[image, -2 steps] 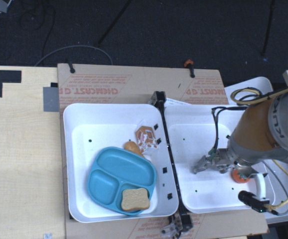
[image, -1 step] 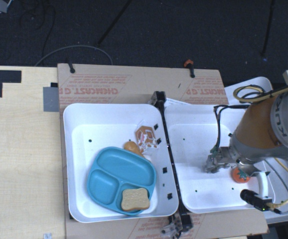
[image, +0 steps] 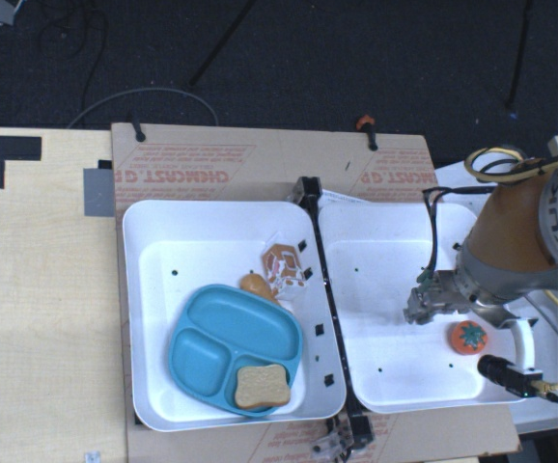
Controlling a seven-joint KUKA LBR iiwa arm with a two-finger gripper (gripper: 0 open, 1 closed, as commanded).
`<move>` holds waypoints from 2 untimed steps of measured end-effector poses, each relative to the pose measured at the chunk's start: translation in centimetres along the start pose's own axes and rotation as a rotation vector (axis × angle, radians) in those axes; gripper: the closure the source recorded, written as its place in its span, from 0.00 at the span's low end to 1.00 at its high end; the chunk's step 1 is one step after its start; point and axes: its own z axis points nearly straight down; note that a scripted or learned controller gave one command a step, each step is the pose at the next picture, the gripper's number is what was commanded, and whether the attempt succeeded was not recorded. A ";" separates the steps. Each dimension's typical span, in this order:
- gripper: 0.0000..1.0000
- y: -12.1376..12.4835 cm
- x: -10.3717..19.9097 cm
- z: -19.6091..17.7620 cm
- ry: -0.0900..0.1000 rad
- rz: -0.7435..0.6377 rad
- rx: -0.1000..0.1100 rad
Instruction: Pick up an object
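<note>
The arm's metal pincer (image: 422, 305) hangs low in the right white bin (image: 385, 379), finger state impossible to tell. A small red-orange tomato-like toy (image: 469, 337) lies just beside it. The left white bin (image: 153, 258) holds a blue divided plastic tray (image: 216, 340).

- On the flat brown cardboard sheet (image: 260, 167) under the bins, red print is seen upside down, apparently "CHEMCRAFT"; its letters cannot be confirmed.

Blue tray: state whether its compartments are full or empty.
Mostly empty: the blue tray holds just a bread slice in its lower compartment.
</note>
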 end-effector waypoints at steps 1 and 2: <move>1.00 0.8 0.2 -4.6 0.000 0.000 0.000; 1.00 0.8 0.4 -10.8 -0.001 0.000 -0.002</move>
